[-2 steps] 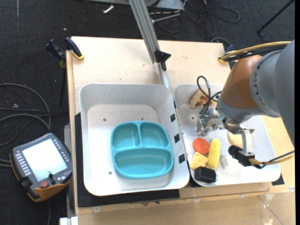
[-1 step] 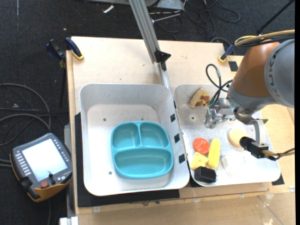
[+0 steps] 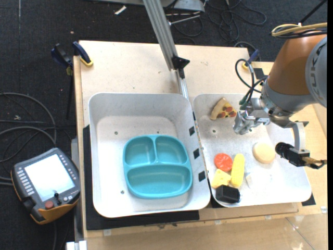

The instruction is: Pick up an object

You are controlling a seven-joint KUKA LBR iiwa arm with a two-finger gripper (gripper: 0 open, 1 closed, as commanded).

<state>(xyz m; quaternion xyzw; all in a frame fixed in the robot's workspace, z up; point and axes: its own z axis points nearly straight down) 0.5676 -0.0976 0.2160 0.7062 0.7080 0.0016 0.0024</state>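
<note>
My gripper [image 3: 242, 126] hangs over the middle of the right bin [image 3: 291, 189], its metal fingers pointing down with nothing seen between them. A pizza slice [image 3: 222, 109] lies just to its upper left. A pale round bun [image 3: 264, 152] rests below and to the right. Toward the bin's front left sit a red tomato [image 3: 223, 161], a yellow corn cob [image 3: 238, 170], a yellow wedge [image 3: 220, 179] and a black block [image 3: 228, 194].
The left bin [image 3: 104, 139] holds a teal divided plate [image 3: 156, 165]. A metal pole [image 3: 164, 27] slants in from the top down to the wall between the bins. A teach pendant [image 3: 44, 184] lies on the floor at left.
</note>
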